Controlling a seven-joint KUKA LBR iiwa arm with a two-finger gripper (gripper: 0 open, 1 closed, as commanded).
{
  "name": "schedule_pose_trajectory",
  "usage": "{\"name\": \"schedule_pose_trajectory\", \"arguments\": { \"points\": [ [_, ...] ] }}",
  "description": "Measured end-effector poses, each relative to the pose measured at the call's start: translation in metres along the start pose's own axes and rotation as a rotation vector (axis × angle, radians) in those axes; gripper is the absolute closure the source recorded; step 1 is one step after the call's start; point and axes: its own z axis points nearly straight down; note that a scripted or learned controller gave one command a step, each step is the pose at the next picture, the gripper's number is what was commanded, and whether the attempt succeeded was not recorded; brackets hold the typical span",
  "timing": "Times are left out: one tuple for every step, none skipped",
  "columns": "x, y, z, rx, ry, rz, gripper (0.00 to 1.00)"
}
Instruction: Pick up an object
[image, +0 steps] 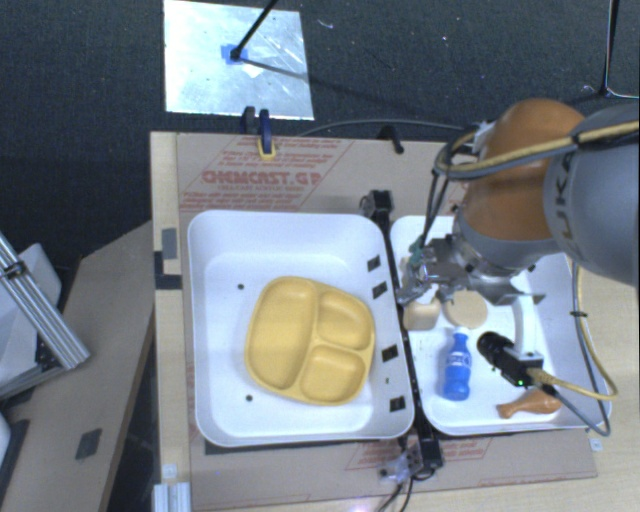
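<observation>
My gripper hangs low over the left part of the right bin, close to the divider between the bins. Just below it lies a small cream block, with a pale round piece to its right. A blue bottle with a white label lies further toward the front. A brown drumstick-shaped toy rests at the bin's front right. The arm's orange band and grey body hide the back of this bin.
The left bin holds a yellow plate with three compartments, lying in its middle. Black clips line the rim between the bins. A blue and yellow clamp sits at the bench's back edge.
</observation>
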Motion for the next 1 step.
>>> {"name": "schedule_pose_trajectory", "arguments": {
  "points": [
    [0.0456, -0.0082, 0.0062, 0.001, 0.001, 0.001, 1.0]
  ]
}}
